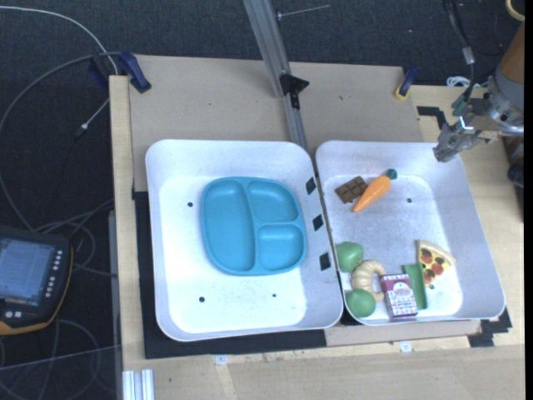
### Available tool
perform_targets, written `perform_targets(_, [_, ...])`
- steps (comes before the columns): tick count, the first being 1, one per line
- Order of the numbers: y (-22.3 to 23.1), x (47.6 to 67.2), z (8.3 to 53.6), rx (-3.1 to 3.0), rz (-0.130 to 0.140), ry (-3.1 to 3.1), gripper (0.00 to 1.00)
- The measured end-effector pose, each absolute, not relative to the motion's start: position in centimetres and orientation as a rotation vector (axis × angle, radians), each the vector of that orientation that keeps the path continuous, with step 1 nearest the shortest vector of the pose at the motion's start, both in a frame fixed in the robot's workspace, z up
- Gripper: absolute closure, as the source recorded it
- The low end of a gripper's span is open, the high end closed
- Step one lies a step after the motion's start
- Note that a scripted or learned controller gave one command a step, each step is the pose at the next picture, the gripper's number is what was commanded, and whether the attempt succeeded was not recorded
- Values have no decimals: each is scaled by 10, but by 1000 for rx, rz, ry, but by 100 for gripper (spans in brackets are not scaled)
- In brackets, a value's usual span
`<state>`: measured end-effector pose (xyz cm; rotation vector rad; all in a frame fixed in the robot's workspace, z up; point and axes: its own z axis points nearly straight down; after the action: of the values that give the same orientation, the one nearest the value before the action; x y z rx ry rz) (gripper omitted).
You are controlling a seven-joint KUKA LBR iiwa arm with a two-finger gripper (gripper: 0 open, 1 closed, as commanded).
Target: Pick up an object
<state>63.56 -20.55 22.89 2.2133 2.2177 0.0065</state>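
The right bin [466, 223] holds several toy foods. An orange carrot [372, 192] lies beside a brown chocolate bar [350, 189] near the bin's back. At the front sit a green pear [349, 255], a tan pastry [367, 274], a green round fruit [361, 302], a pink-red box [399, 296] on a green piece [415, 282], and a pizza slice [434, 259]. My gripper [450, 146] hangs over the bin's back right corner, apart from all the items, with nothing visible in it.
The left bin [171, 248] carries a blue divided plate [251, 224]. A metal pole [271, 40] slants down to the gap between the bins. Blue clamps [133, 72] sit at the bench's back corners. Cables and a pendant [29, 277] lie left of the bench.
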Motion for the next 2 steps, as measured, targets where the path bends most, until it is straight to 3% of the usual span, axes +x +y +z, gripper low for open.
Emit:
perform_targets(1, [-205, 636, 224, 2217, 1, 2220, 100])
perform_targets(2, [-141, 640, 224, 2216, 2, 2231, 100])
